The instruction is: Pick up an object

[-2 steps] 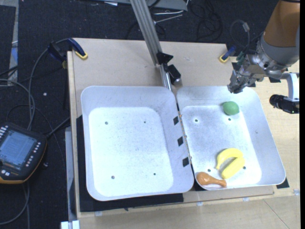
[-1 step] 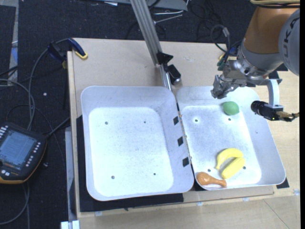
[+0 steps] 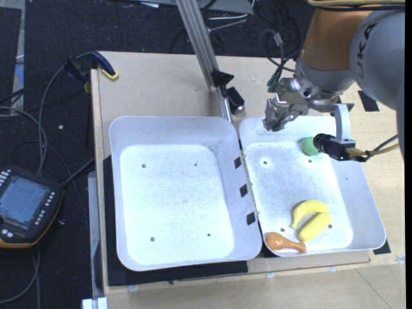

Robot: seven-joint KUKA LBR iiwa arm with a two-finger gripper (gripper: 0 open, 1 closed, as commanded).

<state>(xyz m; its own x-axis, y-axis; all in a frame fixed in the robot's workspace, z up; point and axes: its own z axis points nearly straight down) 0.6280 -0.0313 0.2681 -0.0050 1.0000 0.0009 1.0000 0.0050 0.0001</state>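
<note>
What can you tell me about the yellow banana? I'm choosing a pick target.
The banana looks like a glossy plastic toy, bright yellow, in two curved lobes side by side. It lies flat in the right bin, near its front edge. An orange drumstick-shaped toy lies just in front of it; whether they touch is unclear.

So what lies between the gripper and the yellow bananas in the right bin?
Bare white bin floor, per the camera view: gripper hangs at the far rim, yellow bananas lie near the front.

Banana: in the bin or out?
In. The yellow banana lies on the floor of the right bin, near its front edge.
</note>
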